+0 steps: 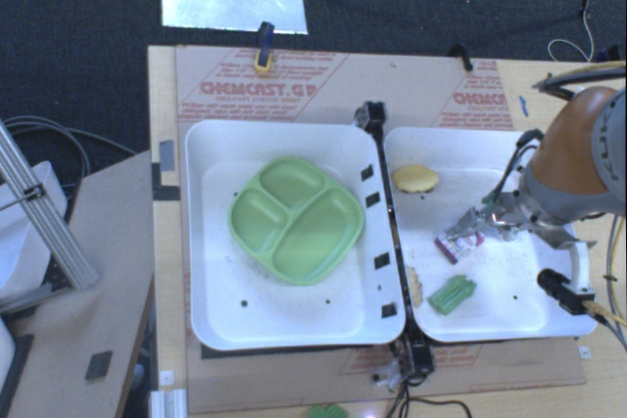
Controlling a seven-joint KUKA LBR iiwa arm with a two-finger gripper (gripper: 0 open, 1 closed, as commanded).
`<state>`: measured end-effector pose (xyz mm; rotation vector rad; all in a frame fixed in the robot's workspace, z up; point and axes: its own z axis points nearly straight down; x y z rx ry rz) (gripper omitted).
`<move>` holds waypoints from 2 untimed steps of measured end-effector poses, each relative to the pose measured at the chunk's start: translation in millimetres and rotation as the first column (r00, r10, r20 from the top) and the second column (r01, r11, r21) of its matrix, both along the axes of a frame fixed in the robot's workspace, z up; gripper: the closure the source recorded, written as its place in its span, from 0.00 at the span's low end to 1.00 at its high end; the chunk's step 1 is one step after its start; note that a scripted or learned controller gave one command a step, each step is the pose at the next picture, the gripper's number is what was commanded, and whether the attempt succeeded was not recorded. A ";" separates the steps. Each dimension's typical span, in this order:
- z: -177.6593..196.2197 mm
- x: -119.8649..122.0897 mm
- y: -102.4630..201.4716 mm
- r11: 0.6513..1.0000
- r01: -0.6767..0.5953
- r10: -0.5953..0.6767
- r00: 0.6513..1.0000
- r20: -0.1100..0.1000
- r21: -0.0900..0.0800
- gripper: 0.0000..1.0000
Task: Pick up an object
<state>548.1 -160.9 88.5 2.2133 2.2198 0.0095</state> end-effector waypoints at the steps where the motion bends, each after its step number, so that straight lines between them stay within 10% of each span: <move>1: 48.9 -52.8 1.4 1.000 0.004 -0.004 1.000 -0.006 0.000 0.00; 2: -6.9 -46.4 54.3 1.000 -0.005 0.005 1.000 -0.010 0.002 0.00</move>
